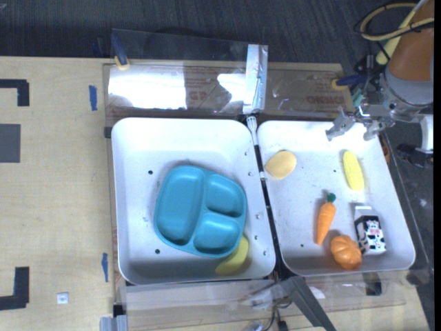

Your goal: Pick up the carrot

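**Carrot pick: not begun**

Evidently nothing is done yet. The carrot (pixel 325 219) lies in the right bin (pixel 303 248), toward its near edge, untouched. The end effector (pixel 353 121) hovers over the bin's far-right corner; grip state indiscernible.

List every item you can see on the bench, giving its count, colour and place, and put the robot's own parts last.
Bins: 2, white, side by side on the bench.
Divided plate: 1, blue, middle of the left bin.
Yellow item: 1, yellow, left bin's near right corner, partly under the plate.
Round pale item: 1, pale yellow, right bin, far left part.
Corn-like item: 1, yellow, right bin, far right part.
Carrot: 1, orange with green top, right bin, centre.
Orange lump: 1, orange, right bin, near edge.
Small carton: 1, white with black patches, right bin, near right.
Gripper: 1, grey, above the right bin's far right corner.
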